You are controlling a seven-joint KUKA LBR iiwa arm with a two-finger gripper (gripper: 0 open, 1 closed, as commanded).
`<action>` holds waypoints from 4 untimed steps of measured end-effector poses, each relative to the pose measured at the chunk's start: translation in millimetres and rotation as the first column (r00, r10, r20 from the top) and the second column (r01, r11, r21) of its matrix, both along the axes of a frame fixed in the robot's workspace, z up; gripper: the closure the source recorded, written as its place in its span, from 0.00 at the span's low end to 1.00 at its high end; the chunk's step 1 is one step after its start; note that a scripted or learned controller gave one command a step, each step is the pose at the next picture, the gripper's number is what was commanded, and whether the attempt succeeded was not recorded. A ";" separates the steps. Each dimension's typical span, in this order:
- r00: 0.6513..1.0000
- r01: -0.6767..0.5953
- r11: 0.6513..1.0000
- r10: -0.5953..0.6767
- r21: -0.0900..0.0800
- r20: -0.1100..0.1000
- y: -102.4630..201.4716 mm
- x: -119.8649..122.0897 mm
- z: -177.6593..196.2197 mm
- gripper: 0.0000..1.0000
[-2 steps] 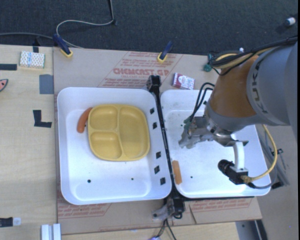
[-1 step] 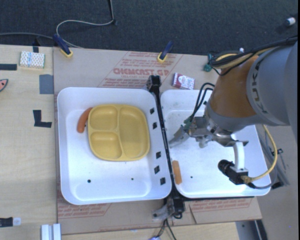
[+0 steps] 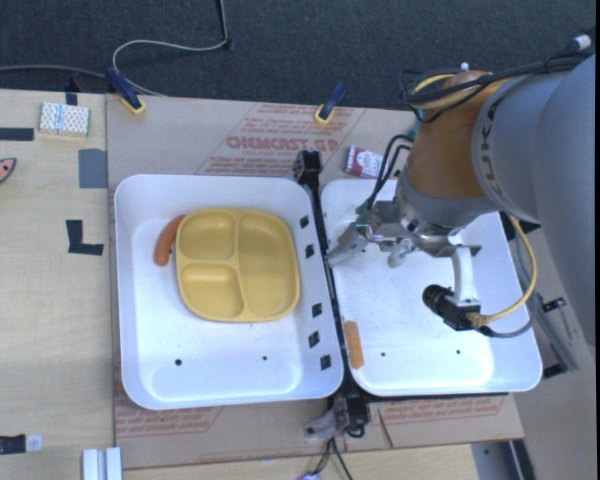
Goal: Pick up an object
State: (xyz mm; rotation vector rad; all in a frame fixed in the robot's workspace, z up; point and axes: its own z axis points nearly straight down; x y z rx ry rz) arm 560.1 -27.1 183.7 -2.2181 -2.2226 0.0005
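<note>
Two white bins, arm over the right one.
Left bin [image 3: 140, 348]: yellow divided plate [image 3: 238, 265], orange sausage [image 3: 165, 240]. Right bin [image 3: 500, 368]: small orange piece [image 3: 353, 344]; gripper [image 3: 373, 246] state unclear.

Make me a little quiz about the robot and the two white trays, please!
1. True or false: the yellow plate lies in the left bin.
2. How many sections does the yellow plate have? A) two B) three C) five
3. Fill in: the small orange stick in the right bin lies near its ____ wall, beside the divider between the bins.

Key:
1. True. An orange sausage-shaped piece lies just beside the plate, on its left.
2. B, three.
3. Left. The gripper hangs above the same bin, farther up in the view.
</note>
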 end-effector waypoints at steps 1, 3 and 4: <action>1.000 0.000 1.000 0.000 0.000 0.000 22.3 48.3 0.0 0.00; 1.000 -0.001 1.000 0.001 -0.005 0.000 34.4 108.0 10.2 1.00; 1.000 -0.001 1.000 0.001 -0.006 0.000 34.6 108.0 9.9 0.00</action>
